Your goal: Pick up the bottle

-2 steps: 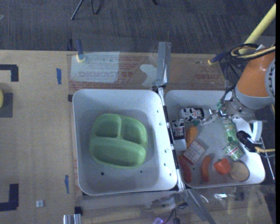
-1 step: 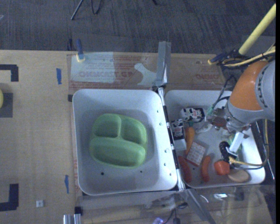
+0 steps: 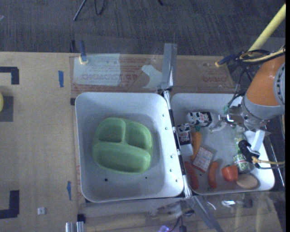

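One arm (image 3: 265,93) above right bin (image 3: 217,100)

This is a robotics lab or test cell, not a home or shop. The pale wooden surface (image 3: 36,149) carries black corner marks (image 3: 10,74) and bits of blue tape (image 3: 60,78) (the kind used to fix positions), and two shallow white bins (image 3: 86,108) are fastened side by side to it, with a clear plastic sheet (image 3: 113,72) taped down behind them. A grey arm with an orange band (image 3: 267,81) reaches over the bin on its own side, loose cables (image 3: 247,56) trailing by it. Beyond the surface lies dark office carpet (image 3: 136,22) with stand legs (image 3: 88,7) on it. Toy food (image 3: 229,172) fills the bin under the arm.
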You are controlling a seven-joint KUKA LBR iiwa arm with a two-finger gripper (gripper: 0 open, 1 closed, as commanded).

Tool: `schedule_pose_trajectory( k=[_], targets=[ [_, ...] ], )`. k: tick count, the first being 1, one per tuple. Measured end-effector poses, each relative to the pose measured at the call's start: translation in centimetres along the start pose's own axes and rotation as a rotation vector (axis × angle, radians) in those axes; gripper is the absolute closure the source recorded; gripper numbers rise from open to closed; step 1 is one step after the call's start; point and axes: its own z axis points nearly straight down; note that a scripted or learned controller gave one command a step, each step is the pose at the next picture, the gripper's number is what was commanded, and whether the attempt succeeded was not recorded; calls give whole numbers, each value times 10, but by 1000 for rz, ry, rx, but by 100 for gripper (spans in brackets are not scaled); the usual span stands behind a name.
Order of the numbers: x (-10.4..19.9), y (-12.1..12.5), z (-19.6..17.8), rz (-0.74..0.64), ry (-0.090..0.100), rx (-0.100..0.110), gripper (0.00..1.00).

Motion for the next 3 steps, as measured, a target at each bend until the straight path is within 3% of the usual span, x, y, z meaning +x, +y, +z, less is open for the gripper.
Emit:
schedule_pose_trajectory(
  k=[1, 2, 3],
  targets=[
    [-34, 39, -5, 43, 7, 2, 0],
    [-30, 11, 22, 159, 14, -4, 0],
    [-33, 12, -7, 70, -1, 0, 0]
  ],
)
